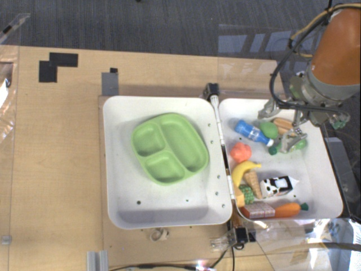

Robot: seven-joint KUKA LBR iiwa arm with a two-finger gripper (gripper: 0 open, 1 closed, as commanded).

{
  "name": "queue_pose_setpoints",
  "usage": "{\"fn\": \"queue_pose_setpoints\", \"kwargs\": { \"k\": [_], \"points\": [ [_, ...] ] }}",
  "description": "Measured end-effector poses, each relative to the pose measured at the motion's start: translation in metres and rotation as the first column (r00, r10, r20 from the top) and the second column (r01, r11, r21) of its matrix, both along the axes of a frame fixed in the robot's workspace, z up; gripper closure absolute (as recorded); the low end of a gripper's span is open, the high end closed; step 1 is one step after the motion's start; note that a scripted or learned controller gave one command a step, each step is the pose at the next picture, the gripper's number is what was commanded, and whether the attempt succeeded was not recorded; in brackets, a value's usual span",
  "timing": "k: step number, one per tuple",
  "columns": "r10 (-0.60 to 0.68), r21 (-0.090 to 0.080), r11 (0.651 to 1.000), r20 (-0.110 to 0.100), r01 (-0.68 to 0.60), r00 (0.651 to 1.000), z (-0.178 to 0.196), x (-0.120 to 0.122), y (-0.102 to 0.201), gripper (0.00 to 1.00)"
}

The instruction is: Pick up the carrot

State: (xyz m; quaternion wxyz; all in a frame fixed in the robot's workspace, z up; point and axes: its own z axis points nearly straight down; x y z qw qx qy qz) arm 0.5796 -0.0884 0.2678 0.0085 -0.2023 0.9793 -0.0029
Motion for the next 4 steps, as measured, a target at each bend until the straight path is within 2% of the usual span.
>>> {"fn": "queue_pose_setpoints", "kwargs": {
  "k": [1, 2, 3, 4],
  "points": [
    [0.06, 0.007, 0.998, -0.006, -0.06, 0.998, -0.002, -0.036, 0.082, 0.0],
    [-0.06, 0.006, 0.998, -0.014, 0.06, 0.998, -0.084, -0.073, 0.096, 0.0],
    [-0.151, 0.008, 0.988, -0.006, 0.152, 0.988, -0.081, -0.034, 0.118, 0.0],
    [-0.097, 0.002, 0.995, -0.006, 0.097, 0.995, -0.081, -0.037, 0.05, 0.0]
  ]
}}
